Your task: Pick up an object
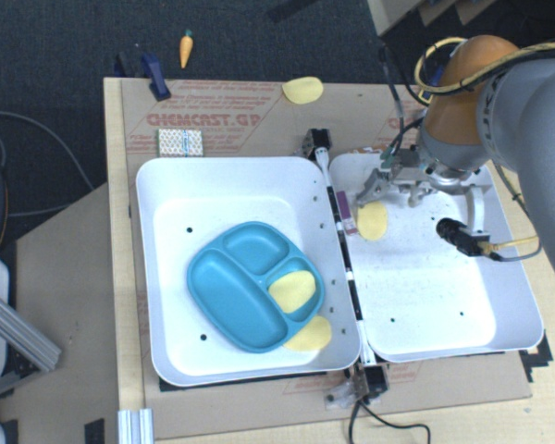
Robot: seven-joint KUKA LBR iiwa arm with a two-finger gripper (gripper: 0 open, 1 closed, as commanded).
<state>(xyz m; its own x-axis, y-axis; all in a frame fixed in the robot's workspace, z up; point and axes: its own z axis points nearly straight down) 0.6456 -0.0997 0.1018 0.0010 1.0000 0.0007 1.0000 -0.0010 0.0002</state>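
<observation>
A small yellow lump lies in the right bin near its left wall. My gripper hangs just above and to the right of the lump, its fingers spread and nothing between them. The left fingertip sits close over the lump's top edge. A thin purple piece rests against the divider beside the lump. In the left bin a blue divided plate holds a yellow piece, and another yellow piece lies at the plate's lower right.
The arm's orange band and a black cable fitting stand over the right bin's far right. On the board behind the bins lie a yellow disc, a patterned packet, a blue clip and a tiny carrot.
</observation>
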